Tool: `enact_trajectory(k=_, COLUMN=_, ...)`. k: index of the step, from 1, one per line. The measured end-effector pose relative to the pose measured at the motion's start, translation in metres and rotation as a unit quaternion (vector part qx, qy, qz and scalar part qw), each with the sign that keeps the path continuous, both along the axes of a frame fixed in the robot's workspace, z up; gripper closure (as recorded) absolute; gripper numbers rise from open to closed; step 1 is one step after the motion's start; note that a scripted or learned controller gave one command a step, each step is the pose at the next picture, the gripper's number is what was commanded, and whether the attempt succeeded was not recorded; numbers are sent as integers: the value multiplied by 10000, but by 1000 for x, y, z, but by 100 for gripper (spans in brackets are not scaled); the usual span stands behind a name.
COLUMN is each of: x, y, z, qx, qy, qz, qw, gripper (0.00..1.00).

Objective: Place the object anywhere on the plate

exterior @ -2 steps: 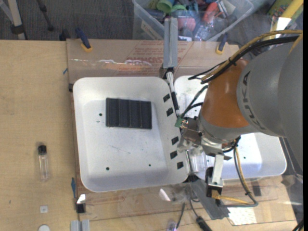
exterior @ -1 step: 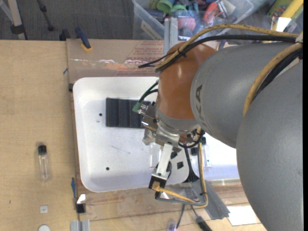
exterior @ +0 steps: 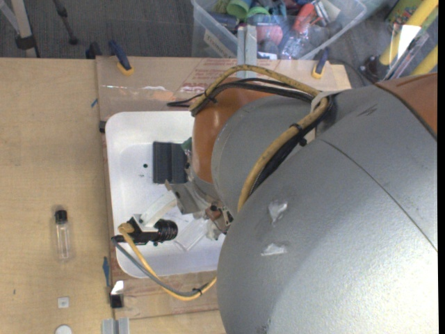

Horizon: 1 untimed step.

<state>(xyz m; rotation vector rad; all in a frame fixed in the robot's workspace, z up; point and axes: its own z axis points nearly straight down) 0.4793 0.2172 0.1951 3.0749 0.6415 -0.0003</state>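
Note:
My grey arm with its orange band (exterior: 208,127) covers most of the view and hangs over the white bin (exterior: 128,141) on the left. The gripper (exterior: 197,204) is low over the bin's middle, and the wrist hides much of it. Just left of the wrist, a dark grey ribbed block (exterior: 167,162) lies on the bin floor or just above it. Whether the block touches the gripper is not visible. The arm hides the bin's right part and everything further right.
On the wooden bench left of the bin lies a small clear vial with a black cap (exterior: 62,234). A clear tub of coloured toys (exterior: 278,9) stands behind the bench. A blue clamp (exterior: 123,61) holds the cardboard at the back.

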Motion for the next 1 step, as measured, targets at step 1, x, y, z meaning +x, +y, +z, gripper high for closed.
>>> enact_trajectory(k=1, x=61, y=6, z=70, qx=0, qy=-13, qz=-1065, qw=9943, gripper=100)
